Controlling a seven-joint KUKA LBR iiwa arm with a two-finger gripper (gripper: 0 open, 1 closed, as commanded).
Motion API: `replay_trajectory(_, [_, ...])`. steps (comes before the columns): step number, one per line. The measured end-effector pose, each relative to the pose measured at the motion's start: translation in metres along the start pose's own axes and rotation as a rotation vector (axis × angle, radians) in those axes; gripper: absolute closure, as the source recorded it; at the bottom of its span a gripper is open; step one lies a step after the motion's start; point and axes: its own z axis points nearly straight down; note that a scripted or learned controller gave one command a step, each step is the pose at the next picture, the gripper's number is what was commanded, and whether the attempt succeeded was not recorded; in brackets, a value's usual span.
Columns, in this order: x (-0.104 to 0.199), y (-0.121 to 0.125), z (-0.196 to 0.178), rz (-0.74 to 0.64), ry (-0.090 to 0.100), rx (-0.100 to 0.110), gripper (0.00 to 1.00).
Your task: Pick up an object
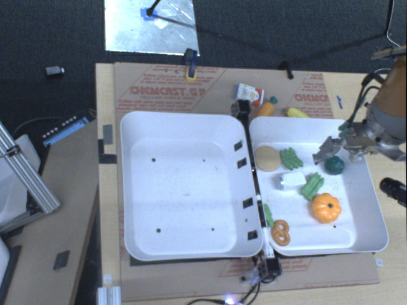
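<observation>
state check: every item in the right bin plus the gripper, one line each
gripper: low in right bin, beside dark green ball
orange pumpkin: upright on bin floor
pretzel: flat near front wall
tan round piece: flat
white block: lying flat

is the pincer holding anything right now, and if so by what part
Nothing is visibly held. The pincer hangs over the right bin, just left of a dark green ball, with nothing seen between its tips.

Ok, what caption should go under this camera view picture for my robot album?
Grey robot gripper hovering over a dark green round toy in the right white bin, near an orange plastic pumpkin.
</observation>
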Motion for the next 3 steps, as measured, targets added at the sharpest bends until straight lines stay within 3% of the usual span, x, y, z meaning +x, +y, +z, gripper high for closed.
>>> replay_trajectory(1, [-0.025,-0.023,0.157,0.006,0.001,0.006,0.0])
replay_trajectory(2, [-0.024,-0.019,0.14,0.001,0.0,-0.002,1.0])
replay_trajectory(3, [0.062,-0.066,0.151,-0.006,0.004,0.004,1.0])
